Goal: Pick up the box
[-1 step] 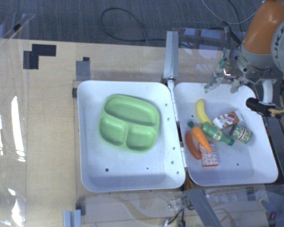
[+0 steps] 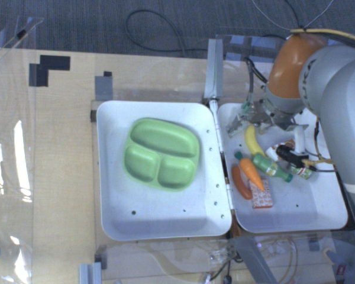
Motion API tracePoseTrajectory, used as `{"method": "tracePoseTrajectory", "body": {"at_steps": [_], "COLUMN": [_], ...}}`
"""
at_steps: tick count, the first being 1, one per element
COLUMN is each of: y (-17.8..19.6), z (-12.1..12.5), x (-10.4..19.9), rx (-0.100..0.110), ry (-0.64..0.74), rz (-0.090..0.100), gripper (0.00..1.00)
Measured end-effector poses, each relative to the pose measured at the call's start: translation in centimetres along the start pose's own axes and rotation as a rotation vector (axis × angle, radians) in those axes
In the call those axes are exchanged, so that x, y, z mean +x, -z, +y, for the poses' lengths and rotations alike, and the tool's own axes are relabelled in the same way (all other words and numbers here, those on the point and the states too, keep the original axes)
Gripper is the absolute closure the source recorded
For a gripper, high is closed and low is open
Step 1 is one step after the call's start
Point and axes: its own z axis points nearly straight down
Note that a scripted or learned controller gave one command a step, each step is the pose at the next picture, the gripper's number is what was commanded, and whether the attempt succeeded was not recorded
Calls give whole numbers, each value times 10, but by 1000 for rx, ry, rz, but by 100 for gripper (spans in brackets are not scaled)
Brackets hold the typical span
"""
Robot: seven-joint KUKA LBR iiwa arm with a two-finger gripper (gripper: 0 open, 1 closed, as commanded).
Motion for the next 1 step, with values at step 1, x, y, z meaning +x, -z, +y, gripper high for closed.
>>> {"method": "tracePoseTrajectory", "body": {"at_steps": [1], "y": [9], "z": [2], "x": [1], "rx": [-2], "ry": [2], "rz": [1], "gripper": [100]}}
